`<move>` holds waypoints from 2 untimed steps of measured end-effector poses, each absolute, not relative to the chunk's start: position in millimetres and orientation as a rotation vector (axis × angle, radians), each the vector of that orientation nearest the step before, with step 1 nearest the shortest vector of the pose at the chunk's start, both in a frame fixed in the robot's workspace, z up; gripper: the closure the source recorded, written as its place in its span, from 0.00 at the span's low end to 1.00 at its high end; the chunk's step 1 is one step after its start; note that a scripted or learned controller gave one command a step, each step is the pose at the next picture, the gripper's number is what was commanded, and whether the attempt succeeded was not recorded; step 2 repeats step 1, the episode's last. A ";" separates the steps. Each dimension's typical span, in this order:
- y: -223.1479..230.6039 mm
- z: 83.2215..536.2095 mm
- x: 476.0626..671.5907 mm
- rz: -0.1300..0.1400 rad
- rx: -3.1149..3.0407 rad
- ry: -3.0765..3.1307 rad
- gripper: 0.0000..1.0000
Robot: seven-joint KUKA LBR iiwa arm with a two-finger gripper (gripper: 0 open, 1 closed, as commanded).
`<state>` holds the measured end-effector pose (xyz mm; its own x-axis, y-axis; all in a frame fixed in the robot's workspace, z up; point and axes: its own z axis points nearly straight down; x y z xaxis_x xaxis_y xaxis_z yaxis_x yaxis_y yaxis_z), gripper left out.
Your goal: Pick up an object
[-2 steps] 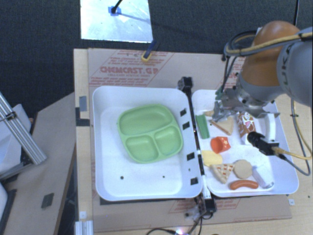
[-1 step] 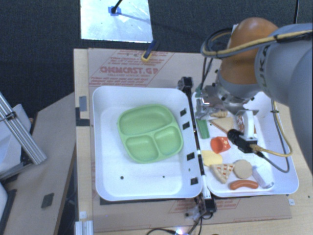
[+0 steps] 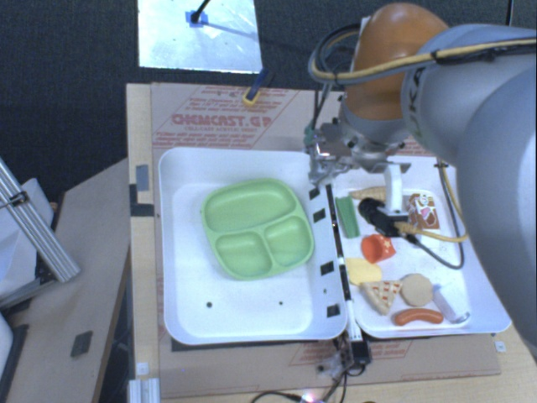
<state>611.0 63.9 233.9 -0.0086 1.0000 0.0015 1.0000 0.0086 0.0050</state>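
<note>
One green stick (image 3: 346, 215) lies lengthwise, near-to-far.

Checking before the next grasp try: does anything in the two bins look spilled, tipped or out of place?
Nothing stands out. The green divided plate lies flat in the left bin, a little askew. The toy foods, such as the pizza slice and sausage, lie loose in the right bin.

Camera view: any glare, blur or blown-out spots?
Camera view: the arm is close to the lens and soft; the white bins' walls are bright, near washed out; the foil-like panel up top glares; the green tray and toy foods read sharp enough.
</note>
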 end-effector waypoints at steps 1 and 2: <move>62.1 234.4 605.0 0.000 2.215 2.227 1.00; 62.1 234.4 605.0 0.000 2.215 2.227 1.00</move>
